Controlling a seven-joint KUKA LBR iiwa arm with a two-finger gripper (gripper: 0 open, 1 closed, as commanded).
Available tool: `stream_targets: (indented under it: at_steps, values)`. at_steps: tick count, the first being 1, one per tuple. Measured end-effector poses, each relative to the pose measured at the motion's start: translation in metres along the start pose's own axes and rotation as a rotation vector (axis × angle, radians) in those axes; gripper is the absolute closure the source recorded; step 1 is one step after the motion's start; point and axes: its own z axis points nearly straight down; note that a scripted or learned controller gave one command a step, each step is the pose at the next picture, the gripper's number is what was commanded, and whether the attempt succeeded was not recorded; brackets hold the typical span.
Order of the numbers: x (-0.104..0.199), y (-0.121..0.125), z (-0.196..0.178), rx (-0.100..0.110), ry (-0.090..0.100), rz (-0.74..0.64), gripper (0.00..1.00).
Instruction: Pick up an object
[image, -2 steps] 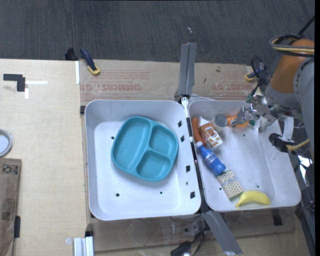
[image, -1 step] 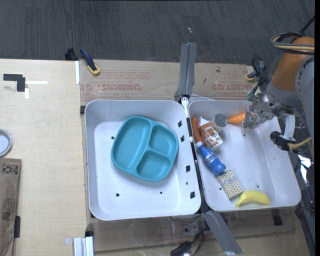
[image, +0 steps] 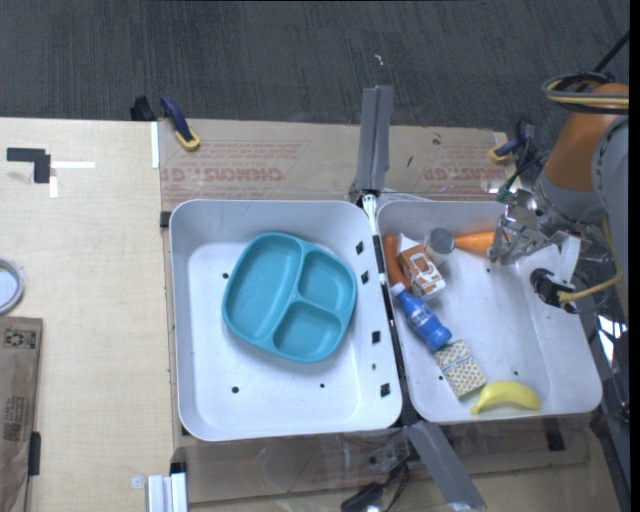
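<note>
My gripper (image: 512, 243) hangs over the far right corner of the right bin (image: 560, 345), just right of an orange carrot (image: 474, 241) that lies by the far wall. It sits close to the carrot's right tip, and I cannot tell whether they touch. Further left in the same bin are a small grey round piece (image: 440, 240), an orange and white box (image: 420, 270) and a blue bottle (image: 423, 321). A speckled beige block (image: 462, 368) and a yellow banana (image: 505, 398) lie near the front wall.
The left bin (image: 200, 370) holds a blue divided plate (image: 290, 296). A grey divider post (image: 375, 140) stands at the back between the bins. Cables and a black fitting (image: 545, 285) hang beside the wrist over the right bin's right side.
</note>
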Motion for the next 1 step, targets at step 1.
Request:
stream_targets:
  at_steps: [1]
  values:
    - [-0.0015, -0.0031, 0.0022, 0.014, -0.002, 0.001, 0.00]
